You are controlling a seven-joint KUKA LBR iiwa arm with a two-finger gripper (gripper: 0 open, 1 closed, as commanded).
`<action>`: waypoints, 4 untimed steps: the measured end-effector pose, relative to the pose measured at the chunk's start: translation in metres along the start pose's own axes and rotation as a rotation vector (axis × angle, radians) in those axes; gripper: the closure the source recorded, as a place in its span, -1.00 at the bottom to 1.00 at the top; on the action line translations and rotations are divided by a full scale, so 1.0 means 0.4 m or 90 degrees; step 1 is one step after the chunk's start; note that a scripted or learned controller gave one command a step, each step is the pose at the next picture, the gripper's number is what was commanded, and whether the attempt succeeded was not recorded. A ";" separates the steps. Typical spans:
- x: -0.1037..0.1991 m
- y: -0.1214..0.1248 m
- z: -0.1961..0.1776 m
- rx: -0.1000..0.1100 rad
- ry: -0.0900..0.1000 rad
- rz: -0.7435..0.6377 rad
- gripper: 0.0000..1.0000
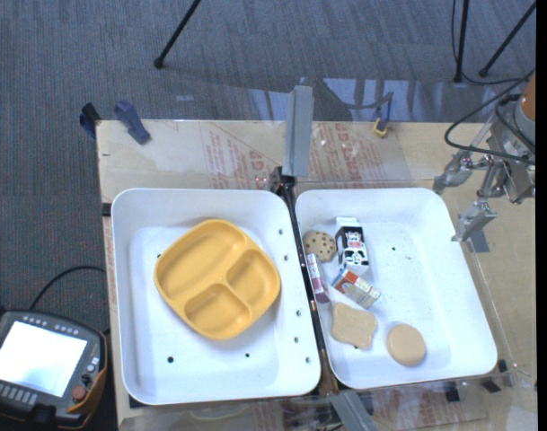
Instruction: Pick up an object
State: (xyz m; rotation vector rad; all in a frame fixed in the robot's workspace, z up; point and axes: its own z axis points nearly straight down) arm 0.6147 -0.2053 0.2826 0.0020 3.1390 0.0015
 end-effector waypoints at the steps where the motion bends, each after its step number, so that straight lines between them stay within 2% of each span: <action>1: 0.085 0.021 0.325 -0.003 0.009 0.016 -1.00; 2: 0.070 0.176 0.493 -0.001 0.004 0.145 -1.00; 3: 0.063 0.180 0.461 0.000 0.000 0.140 1.00; 4: 0.097 0.345 0.223 -0.001 -0.006 0.111 1.00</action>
